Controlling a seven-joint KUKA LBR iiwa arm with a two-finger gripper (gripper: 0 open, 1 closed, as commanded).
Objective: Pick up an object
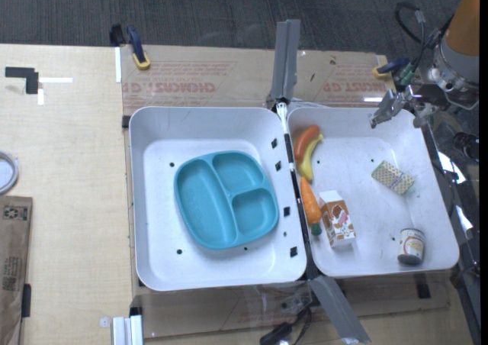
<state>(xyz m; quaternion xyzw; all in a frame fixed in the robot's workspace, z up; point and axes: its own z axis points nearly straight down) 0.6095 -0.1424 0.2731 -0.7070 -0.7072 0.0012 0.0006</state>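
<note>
Five graspable things are lying in the right bin [446, 252], and any of them could be serving as the task's object: a banana [306, 159] and a carrot [309, 204] are crowding the left wall, a small carton [338, 219] is leaning just beside the carrot, a patterned packet [393, 178] is sitting apart toward the right, and a small can [411, 246] is resting near the front right corner. A blue divided plate [226, 199] is occupying the left bin [145, 183], well apart from the arm.

The end effector [390, 109] is hovering over the back rim of the right bin, high and off to the rear of everything. Its fingers are looking slightly parted, with nothing between them, though the view is too small to be sure.

Several things are threatening a miss from here, as I judge it. A descent straight down would be landing on bare bin floor or clipping the back wall. Going for the banana or carrot is risking a collision with the divider, since both are pressing against it. The carton is touching the carrot, so closing on it could be dragging both or tipping it. The can, being round, may be rolling away under a skewed pinch. The packet is standing clear and seems the safest choice.
</note>
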